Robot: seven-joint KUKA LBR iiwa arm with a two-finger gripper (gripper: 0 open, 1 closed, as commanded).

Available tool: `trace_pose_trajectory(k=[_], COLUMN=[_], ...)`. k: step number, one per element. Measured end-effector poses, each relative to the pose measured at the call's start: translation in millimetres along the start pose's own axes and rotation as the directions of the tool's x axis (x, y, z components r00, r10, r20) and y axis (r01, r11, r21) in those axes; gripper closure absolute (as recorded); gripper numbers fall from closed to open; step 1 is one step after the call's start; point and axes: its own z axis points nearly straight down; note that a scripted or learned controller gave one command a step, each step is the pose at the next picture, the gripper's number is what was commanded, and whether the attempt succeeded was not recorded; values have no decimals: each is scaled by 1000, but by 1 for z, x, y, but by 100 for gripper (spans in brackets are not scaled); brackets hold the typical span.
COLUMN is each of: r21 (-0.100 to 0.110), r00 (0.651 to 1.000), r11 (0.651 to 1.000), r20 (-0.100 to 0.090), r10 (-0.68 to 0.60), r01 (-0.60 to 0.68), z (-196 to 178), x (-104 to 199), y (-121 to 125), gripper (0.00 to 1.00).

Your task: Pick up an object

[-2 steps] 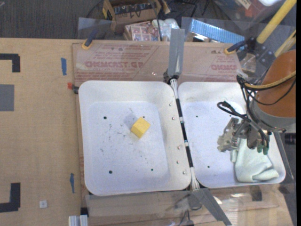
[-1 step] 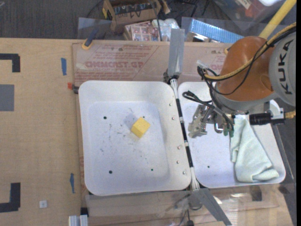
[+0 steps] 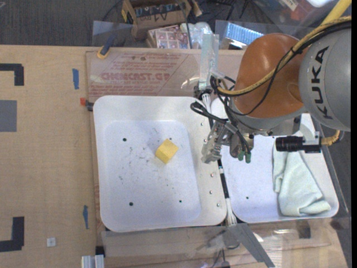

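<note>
A small yellow block (image 3: 166, 151) lies near the middle of the left white bin (image 3: 106, 166). A crumpled pale cloth (image 3: 298, 186) rests along the right side of the right white bin (image 3: 251, 197). My gripper (image 3: 226, 154) hangs over the ridge where the two bins meet, to the right of the yellow block and left of the cloth. It is open and nothing sits between its fingers. The orange band and grey arm body hide the upper part of the right bin.
A clear plastic sheet with red lettering (image 3: 139, 77) lies behind the left bin. Boxes and clutter (image 3: 162, 15) sit past the bench's far edge. Bare wooden bench (image 3: 44, 149) spreads out to the left of the bins.
</note>
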Motion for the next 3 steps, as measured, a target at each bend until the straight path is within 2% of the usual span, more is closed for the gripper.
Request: trace_pose_trajectory(k=[1,2,3], r21=[0,0,1], r00=[992,986,997], r11=[992,986,997], r20=[0,0,-2], r10=[123,166,81], r01=[-123,-166,-81], z=[31,32,32], x=[-6,-50,-73], y=[63,104,51], gripper=[100,100,100])
